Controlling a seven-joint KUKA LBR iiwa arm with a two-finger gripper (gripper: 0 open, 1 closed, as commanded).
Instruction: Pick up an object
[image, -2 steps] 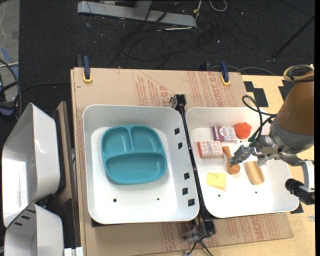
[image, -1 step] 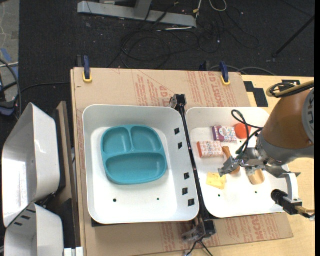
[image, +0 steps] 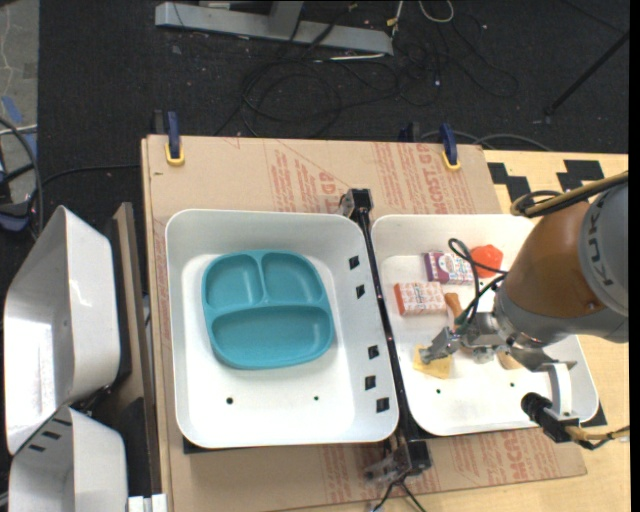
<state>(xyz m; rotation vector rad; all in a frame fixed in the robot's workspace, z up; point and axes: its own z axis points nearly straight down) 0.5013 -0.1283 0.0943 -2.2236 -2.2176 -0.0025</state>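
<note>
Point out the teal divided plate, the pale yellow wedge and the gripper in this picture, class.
Teal divided plate (image: 268, 308): camera view, on the ridge above its large lower compartment.
Pale yellow wedge (image: 436, 367): camera view, on its flat top face.
Gripper (image: 432, 353): camera view, midway between the fingertips, just above the wedge.

Bins: smooth white plastic, slight gloss. Plate: teal plastic, smooth, semi-matt. Bench board: raw brown fibreboard, matt, printed red. Cartons: printed card. Arm: orange band glossy, grey shell smooth. Gripper: dull metal.
</note>
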